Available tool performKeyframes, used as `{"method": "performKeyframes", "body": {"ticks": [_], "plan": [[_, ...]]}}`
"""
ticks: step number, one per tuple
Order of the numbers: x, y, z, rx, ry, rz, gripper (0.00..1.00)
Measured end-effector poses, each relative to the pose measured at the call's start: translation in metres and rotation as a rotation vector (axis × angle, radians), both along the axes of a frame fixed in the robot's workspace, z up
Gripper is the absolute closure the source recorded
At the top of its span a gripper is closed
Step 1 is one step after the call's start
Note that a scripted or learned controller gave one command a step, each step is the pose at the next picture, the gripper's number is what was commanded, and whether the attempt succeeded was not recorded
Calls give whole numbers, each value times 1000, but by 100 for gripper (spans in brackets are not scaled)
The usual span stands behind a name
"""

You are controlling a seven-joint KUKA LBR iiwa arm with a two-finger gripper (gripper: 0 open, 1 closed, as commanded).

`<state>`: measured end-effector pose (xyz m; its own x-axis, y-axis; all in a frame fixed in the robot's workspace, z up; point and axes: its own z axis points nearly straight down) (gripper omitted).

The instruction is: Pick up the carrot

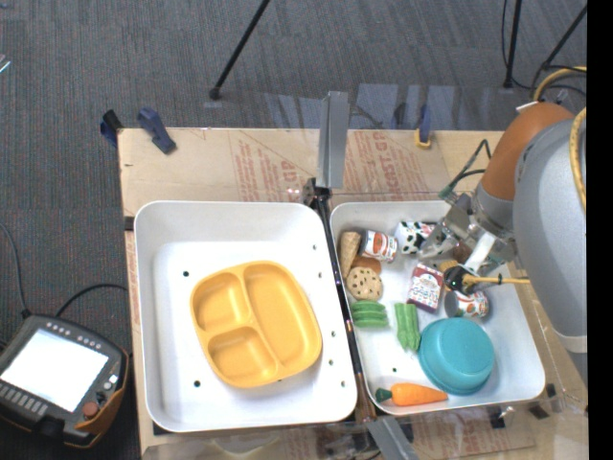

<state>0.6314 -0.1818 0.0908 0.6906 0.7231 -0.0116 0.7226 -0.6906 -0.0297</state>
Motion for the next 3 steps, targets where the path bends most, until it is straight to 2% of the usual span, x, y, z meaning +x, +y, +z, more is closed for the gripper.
{"method": "performKeyframes", "body": {"ticks": [1,2,3], "plan": [[6,1,13,-11,-22,4,100],[-49,-13,125,-9,-34,290,100],[-143,-17,172,-6,-32,363,100]]}}
